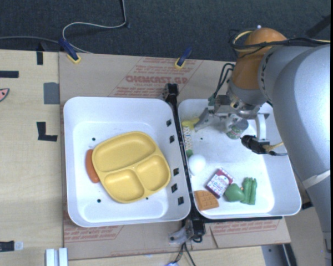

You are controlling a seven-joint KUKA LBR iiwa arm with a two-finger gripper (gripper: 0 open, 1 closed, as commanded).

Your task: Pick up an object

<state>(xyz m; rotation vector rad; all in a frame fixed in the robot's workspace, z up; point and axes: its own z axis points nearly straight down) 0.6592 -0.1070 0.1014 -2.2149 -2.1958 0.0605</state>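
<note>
- Reaching in from the right, the grey arm with its orange band (pixel 255 60) covers the far right corner of the right-hand shallow white bin (pixel 280 195), and its bulk cuts off that bin's right wall.
- The fingers (pixel 233 127) hang low in a cluster of grey metal and dark cable; whether they are spread or pressed together cannot be told, and nothing can be seen between them.
- A small yellow-and-green item (pixel 187 127) lies to the left of the fingers against the dividing wall, too small to identify.
- A white round ball (pixel 197 163) rests nearer the camera than the fingers and to their left, apart from them.
- Further toward the camera lie a dark red printed packet (pixel 218 182), a green plastic toy (pixel 243 192) just beside it, and an orange square cracker-like piece (pixel 206 199) near the front wall; all are well apart from the fingers.
- In the left-hand shallow white bin (pixel 77 148), well to the left of the fingers, a yellow three-compartment plastic tray (pixel 130 165) sits tilted, hiding most of an orange oblong object (pixel 91 168) at its left edge.
- Both bins rest on brown cardboard (pixel 139 76) over the light wooden tabletop (pixel 22 170).
</note>
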